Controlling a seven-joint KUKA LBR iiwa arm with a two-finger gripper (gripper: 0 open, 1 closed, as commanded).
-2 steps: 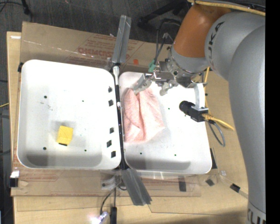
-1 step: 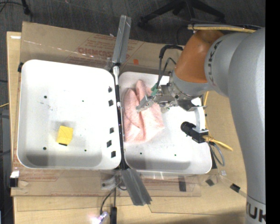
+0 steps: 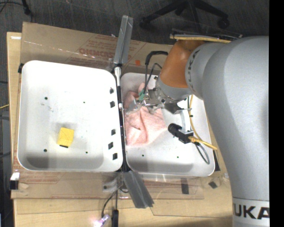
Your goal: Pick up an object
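Note:
A crumpled pink cloth (image 3: 141,121) lies in the right bin (image 3: 180,162), against its left wall. My gripper (image 3: 144,101) hangs low over the cloth's upper part, reaching in from the right under the grey arm and its orange band (image 3: 176,65). The fingertips sit at the cloth's top folds, and their spacing is hidden by the wrist and the fabric. A small yellow block (image 3: 66,136) rests in the left bin (image 3: 61,74), toward its near left, far from the gripper.
A grey divider bar (image 3: 119,79) runs between the two bins. The arm's large grey body (image 3: 236,108) covers the right bin's right side. A black cable end and a yellow wire (image 3: 187,135) hang over the right bin's middle. Cardboard (image 3: 75,44) lies under the bins.

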